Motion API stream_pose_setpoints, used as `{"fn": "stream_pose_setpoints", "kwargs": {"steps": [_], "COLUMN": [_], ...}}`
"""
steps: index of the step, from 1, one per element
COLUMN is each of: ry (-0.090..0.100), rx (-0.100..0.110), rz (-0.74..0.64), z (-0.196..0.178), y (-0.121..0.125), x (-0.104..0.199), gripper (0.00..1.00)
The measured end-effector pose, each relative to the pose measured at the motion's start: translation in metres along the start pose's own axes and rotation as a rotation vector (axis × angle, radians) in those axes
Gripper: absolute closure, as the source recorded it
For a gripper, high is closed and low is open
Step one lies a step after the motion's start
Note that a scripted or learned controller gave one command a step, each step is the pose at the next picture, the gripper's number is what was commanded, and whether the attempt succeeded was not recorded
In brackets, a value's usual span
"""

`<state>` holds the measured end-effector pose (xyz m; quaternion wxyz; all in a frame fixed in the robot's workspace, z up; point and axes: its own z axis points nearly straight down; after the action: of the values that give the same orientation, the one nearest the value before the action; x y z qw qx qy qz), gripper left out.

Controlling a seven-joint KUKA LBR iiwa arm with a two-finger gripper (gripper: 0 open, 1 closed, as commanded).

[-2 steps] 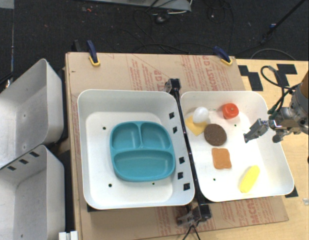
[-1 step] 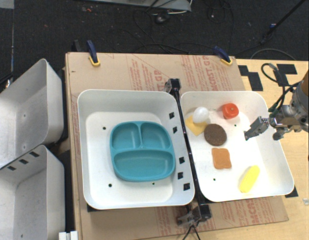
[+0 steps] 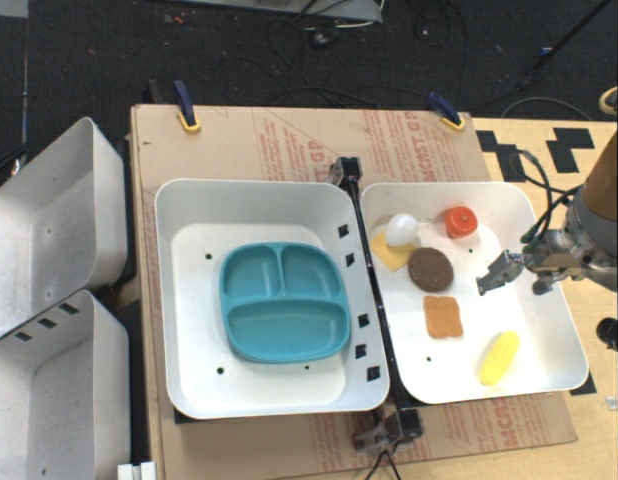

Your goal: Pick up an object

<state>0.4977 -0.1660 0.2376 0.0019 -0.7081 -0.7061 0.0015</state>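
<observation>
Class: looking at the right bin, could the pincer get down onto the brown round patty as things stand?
Probably yes. The pincer hangs just right of the brown patty with bare bin floor between; nothing lies on top of it.

My gripper hung open over the right bin, near the brown disc, orange square, yellow piece and red cap; a teal tray lay in the left bin.

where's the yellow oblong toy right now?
The yellow oblong toy lies in the right white bin, near its front right corner, just right of the orange square piece and below the gripper.
</observation>
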Motion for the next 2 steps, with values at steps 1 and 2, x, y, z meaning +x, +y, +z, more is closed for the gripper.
{"fn": "stream_pose_setpoints", "kwargs": {"steps": [1,2], "ry": [0.001,0.001], "rx": [0.000,0.001], "rz": [-0.002,0.000], "z": [0.050,0.099], "y": [0.003,-0.007], "x": [0.010,0.007], "gripper": [0.00,0.00]}}
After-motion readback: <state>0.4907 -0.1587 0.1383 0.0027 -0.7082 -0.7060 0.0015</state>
